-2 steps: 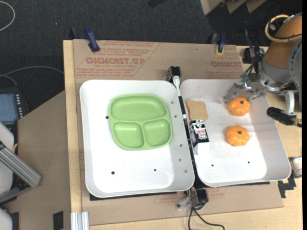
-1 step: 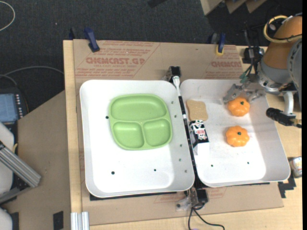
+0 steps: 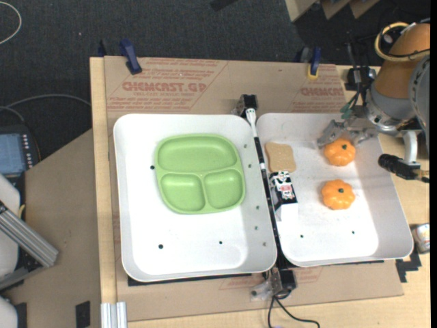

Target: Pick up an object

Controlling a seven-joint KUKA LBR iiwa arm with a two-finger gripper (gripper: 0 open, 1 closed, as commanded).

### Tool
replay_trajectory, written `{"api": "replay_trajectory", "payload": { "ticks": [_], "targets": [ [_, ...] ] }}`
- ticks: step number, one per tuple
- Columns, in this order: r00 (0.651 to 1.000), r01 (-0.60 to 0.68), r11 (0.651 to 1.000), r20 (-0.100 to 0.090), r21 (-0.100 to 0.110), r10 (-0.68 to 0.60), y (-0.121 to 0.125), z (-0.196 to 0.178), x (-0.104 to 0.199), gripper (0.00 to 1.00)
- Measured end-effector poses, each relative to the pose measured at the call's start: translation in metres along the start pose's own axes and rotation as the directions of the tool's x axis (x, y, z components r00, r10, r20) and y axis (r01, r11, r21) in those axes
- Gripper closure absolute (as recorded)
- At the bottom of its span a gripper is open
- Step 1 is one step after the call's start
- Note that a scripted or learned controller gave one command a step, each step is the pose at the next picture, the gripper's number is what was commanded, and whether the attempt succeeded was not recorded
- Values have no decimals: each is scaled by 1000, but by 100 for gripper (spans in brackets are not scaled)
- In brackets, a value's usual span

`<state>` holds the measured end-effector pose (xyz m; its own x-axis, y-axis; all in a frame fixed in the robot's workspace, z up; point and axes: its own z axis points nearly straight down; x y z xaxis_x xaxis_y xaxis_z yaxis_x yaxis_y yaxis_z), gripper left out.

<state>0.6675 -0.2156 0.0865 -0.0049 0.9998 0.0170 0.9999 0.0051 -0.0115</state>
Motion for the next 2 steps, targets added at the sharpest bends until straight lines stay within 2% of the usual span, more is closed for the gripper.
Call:
{"api": "replay_trajectory", "payload": {
  "ticks": [2],
  "targets": [
    [1000, -1, 1000, -1, 0, 1, 0, 1, 0, 0]
  ]
}}
